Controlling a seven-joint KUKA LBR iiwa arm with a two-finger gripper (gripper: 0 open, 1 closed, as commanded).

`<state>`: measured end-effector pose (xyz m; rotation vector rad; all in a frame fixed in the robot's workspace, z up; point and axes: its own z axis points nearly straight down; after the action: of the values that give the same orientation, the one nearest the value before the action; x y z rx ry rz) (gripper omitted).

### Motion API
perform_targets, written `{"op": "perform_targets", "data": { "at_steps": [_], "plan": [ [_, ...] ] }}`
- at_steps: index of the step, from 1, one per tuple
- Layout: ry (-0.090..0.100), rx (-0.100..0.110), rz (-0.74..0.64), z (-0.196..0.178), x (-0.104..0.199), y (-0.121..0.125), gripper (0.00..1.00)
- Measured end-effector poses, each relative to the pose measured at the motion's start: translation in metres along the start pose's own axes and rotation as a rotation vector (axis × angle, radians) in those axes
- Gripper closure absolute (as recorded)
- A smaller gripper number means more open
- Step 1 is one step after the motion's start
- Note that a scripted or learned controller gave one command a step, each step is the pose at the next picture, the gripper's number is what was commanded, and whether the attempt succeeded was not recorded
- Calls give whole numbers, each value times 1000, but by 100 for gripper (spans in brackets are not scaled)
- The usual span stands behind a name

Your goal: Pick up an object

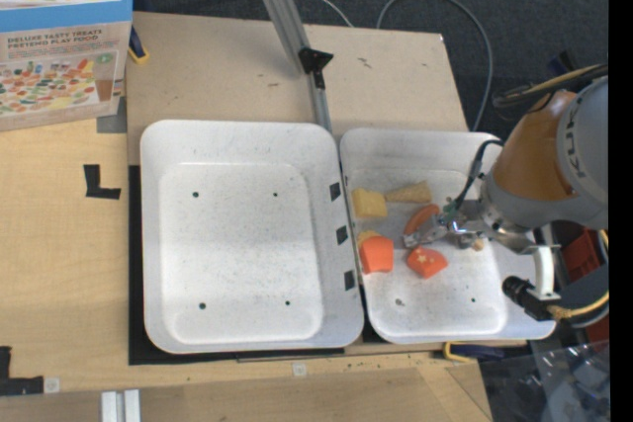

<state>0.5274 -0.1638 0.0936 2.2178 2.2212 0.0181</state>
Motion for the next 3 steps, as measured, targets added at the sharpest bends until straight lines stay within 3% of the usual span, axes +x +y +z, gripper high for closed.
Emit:
{"op": "perform_targets", "data": {
  "at_steps": [1,3],
  "plan": [
    [-6,7,-2,-6,-1,-4,100],
    [-8,6,0,-113,2,-11,100]
  ]
}}
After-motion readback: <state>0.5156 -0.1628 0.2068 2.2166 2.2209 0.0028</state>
